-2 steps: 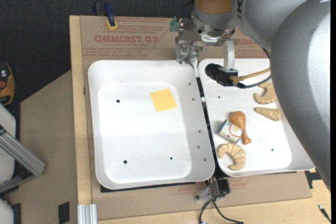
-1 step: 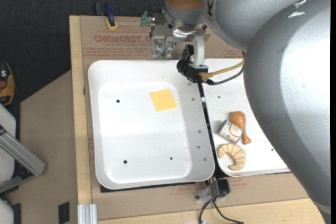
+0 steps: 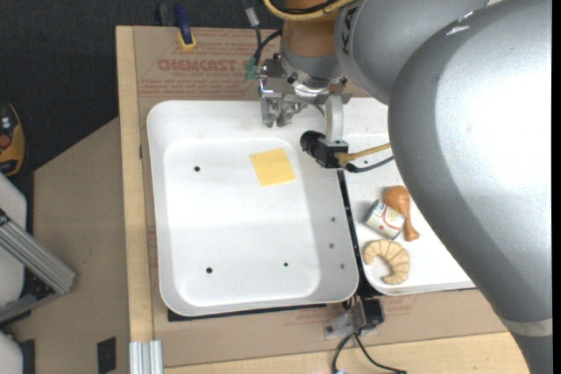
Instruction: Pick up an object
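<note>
Brown board covers the bench [image 3: 140, 188] under two white bins. From my camera view, the claw [image 3: 279, 114] hangs over the far rim of the left bin [image 3: 175, 276]; I cannot tell its state. Nearer the camera than the claw, well apart, a yellow square [image 3: 273, 167] lies flat on that bin's floor. Right of the claw, the other bin holds a croissant [image 3: 388, 260].

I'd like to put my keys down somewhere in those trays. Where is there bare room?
The left bin is mostly bare below and left of the yellow square. The right bin is crowded by the croissant, the drumstick and the arm.
</note>
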Controlling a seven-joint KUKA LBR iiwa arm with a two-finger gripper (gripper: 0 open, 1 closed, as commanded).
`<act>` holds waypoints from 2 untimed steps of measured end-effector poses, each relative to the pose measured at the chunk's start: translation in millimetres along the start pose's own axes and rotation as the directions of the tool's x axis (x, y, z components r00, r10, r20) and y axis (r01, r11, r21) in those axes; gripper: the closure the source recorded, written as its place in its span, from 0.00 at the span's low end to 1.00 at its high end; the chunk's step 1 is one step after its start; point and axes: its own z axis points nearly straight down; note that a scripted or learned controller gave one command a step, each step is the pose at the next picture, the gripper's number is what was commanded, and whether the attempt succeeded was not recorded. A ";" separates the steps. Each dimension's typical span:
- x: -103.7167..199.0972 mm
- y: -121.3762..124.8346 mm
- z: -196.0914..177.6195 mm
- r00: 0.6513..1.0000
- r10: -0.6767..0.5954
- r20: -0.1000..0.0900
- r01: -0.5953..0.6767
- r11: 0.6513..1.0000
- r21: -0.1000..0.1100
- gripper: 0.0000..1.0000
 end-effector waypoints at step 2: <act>93.3 0.9 -58.6 1.000 -0.012 -0.005 0.012 1.000 -0.017 1.00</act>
